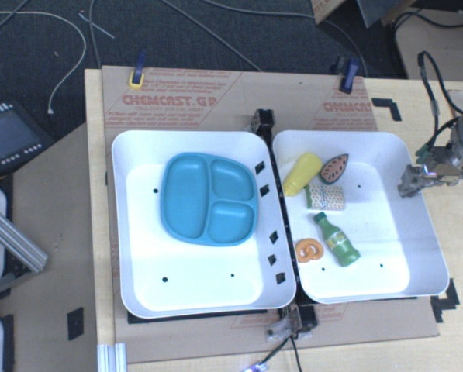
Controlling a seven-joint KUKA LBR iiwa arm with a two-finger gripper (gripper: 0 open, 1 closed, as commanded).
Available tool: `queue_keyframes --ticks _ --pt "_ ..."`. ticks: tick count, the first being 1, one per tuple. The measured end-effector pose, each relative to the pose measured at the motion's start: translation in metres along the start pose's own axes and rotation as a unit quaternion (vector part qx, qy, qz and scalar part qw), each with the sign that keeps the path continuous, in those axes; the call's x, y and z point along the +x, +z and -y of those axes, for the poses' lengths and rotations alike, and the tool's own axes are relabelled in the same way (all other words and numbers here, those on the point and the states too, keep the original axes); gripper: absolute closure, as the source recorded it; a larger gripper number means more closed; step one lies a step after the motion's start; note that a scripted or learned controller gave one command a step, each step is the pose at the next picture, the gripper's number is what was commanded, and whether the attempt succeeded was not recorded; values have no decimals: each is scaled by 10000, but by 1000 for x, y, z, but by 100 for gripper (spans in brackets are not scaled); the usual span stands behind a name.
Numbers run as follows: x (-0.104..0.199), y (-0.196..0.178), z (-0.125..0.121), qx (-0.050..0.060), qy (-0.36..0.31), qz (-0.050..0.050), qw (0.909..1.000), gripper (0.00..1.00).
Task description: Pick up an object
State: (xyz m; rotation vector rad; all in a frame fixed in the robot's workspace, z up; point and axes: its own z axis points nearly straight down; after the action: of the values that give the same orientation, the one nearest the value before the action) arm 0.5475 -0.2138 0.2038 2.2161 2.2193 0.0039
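Note:
The right bin (386, 231) holds several small objects along its left side. A yellow banana-shaped piece (302, 173) lies at the top, with a brown oval piece (334, 168) beside it. Below them sits a patterned square packet (326, 198). A green bottle (337, 240) lies on its side lower down, next to an orange ring (309, 249). My gripper (414, 181) hangs over the right rim of this bin, well to the right of all the objects, and nothing shows in its grasp.
The left bin (138, 270) holds a blue divided plate (208, 200). A black divider with clips (270, 208) runs between the bins. Cables trail across the dark floor behind the bench, and clamps sit on the bench's far edge.

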Motion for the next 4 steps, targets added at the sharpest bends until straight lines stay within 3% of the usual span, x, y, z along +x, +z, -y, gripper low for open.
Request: queue_keyframes --ticks 1,4 --pt "9 -56 -8 -13 -7 3 10000 100" --pt "171 -48 -31 20 -25 -20 10000 100"
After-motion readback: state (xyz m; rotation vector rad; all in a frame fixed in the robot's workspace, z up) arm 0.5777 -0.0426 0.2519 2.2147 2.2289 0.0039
